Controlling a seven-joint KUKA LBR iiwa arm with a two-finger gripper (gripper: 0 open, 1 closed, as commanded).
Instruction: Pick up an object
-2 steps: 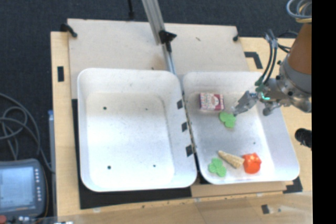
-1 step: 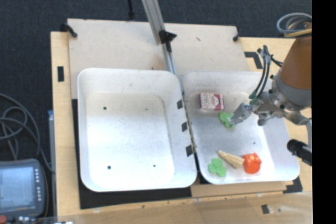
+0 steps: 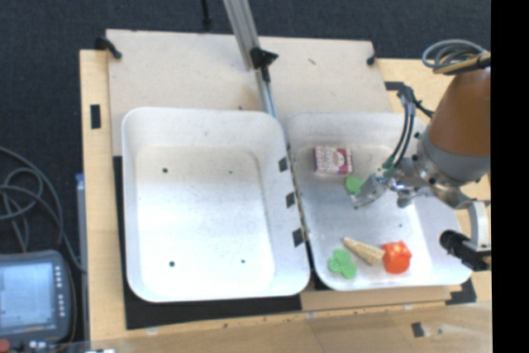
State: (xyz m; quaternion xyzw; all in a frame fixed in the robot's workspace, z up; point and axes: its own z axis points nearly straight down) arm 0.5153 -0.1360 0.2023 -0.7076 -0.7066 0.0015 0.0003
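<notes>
Dark carpet surrounds the pale wooden table (image 3: 95, 178), which carries two shallow white bins side by side. Nothing but a few dark specks lies in the left bin (image 3: 149, 128); the right bin (image 3: 430, 269) holds the loose things. A small pink-and-white box (image 3: 332, 159) lies near that bin's far side. Toward the near rim sit a flat green piece (image 3: 341, 264), a tan cone (image 3: 362, 250) lying on its side, and a red piece (image 3: 397, 257) touching the cone's wide end.

From the right, the grey arm with its orange band (image 3: 464, 116) reaches over the right bin, hiding part of the bin's right side. Its tool (image 3: 369, 190) is down in the bin, just beside a small green object (image 3: 354, 185) below and to the right of the box. The tool's tip is small, dark and blurred against the bin floor, so whether it is spread or pinching cannot be told, nor whether it touches the green object.

A slanted metal pole (image 3: 235, 0) rises from between the bins and is cut off at the top edge. At the lower left corner a screen (image 3: 29, 302) is partly cropped.
</notes>
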